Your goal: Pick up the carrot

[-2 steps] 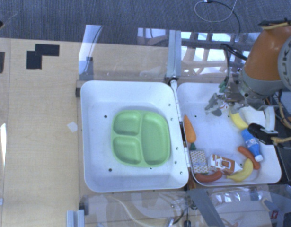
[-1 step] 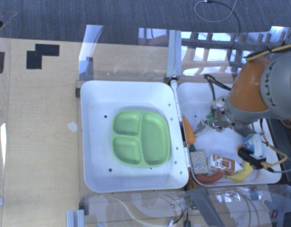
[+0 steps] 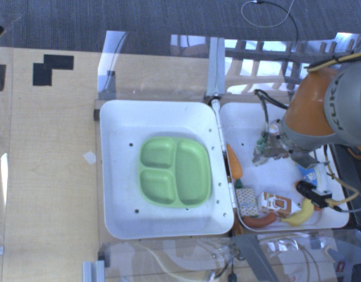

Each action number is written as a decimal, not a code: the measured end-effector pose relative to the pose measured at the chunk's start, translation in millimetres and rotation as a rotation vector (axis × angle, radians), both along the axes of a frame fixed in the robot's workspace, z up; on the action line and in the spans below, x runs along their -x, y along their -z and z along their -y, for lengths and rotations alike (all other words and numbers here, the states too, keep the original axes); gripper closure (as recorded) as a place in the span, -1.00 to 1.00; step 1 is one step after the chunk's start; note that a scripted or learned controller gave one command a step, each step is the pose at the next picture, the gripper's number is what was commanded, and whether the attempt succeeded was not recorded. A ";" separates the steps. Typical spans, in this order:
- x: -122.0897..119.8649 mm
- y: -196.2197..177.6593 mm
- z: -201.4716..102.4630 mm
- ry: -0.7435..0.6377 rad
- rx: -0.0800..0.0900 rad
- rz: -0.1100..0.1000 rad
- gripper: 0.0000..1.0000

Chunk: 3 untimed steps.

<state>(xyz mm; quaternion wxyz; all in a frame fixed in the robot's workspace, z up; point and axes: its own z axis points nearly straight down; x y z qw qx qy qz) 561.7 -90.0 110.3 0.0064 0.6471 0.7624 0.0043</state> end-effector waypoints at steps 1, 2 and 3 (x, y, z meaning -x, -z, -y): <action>-37.9 -75.9 -17.3 -0.092 -0.001 -0.009 1.00; -24.1 20.6 9.1 0.559 -0.009 -0.005 1.00; 2.9 20.0 -6.7 0.840 -0.013 0.002 1.00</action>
